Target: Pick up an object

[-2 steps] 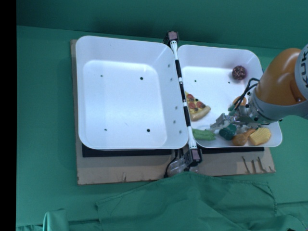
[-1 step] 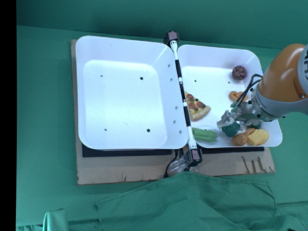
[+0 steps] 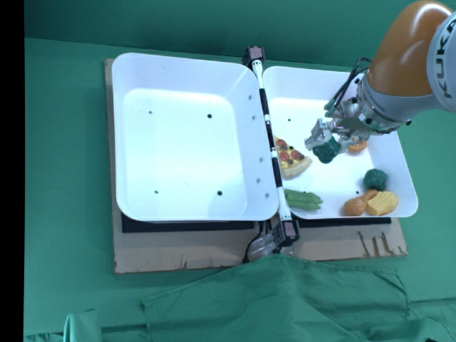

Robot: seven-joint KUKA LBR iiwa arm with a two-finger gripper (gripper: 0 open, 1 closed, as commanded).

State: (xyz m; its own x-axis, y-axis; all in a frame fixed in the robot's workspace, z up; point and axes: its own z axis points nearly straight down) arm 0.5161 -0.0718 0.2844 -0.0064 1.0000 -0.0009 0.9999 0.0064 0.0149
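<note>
- Your gripper [image 3: 324,142] sits over the right bin [image 3: 335,184], in its upper middle, with the arm [image 3: 406,55] reaching in from the right.
- A dark green broccoli piece [image 3: 328,151] lies right at the fingertips. It appears to be pinched between the fingers, but the slanted view leaves it unclear whether the fingers truly grip it or merely touch it from above, so treat the hold as unproven.
- Just beside the gripper, partly hidden behind it, you can see an orange-red piece [image 3: 357,146] (too covered to name more exactly).
- Other candidates in the same bin: a pizza slice [image 3: 292,159] against the left wall, a green bean pod [image 3: 303,200] near the front left, a second broccoli floret [image 3: 375,179] toward the right, and at the front right an orange piece [image 3: 355,206] touching a yellow ridged piece [image 3: 382,203].
- The left bin [image 3: 185,130] holds nothing you need for this try.
- Step in hand, as I judge it: the grasp itself, at or just after closing on the broccoli.
- What the next move calls for: lift straight up and slowly, and watch whether the broccoli rises with the fingers. If it stays on the bin floor, you will need to reopen and come down again centred on it.
- Risk: the floret is small and lumpy, so it may twist out of a shallow pinch.
</note>
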